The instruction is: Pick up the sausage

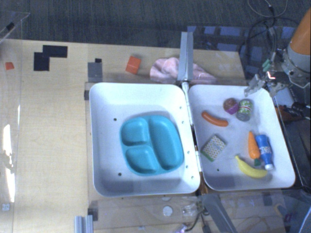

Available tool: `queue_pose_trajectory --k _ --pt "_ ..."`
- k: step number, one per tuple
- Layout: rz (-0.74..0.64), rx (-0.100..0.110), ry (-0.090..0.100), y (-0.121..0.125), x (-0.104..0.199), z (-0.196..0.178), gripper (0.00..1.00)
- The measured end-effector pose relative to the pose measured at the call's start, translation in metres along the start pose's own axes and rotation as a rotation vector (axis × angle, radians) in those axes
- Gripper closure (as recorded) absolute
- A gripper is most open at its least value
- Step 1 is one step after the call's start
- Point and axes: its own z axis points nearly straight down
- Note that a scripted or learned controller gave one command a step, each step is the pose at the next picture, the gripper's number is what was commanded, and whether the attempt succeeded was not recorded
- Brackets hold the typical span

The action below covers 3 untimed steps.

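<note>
The sausage is a short orange-red link lying flat in the upper left part of the right bin, tilted slightly down to the right. My gripper hangs over the bin's far right corner, up and to the right of the sausage and well apart from it. The grey arm with its orange band comes in from the top right. Nothing is seen held in the gripper.
Sharing the right bin are a purple item, a small can, a carrot, a blue bottle, a banana and a speckled block. The left bin holds a blue divided plate. A pink cloth lies behind the bins.
</note>
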Motion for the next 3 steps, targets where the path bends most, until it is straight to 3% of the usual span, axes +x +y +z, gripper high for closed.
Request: queue_pose_trajectory --k 1,2,3 --pt "-0.208 0.0 0.001 -0.009 0.059 0.083 0.0" --pt "-0.395 -0.01 -0.002 -0.013 0.095 0.139 0.0" --pt "-0.394 -0.02 -0.005 -0.01 0.095 0.127 1.0"
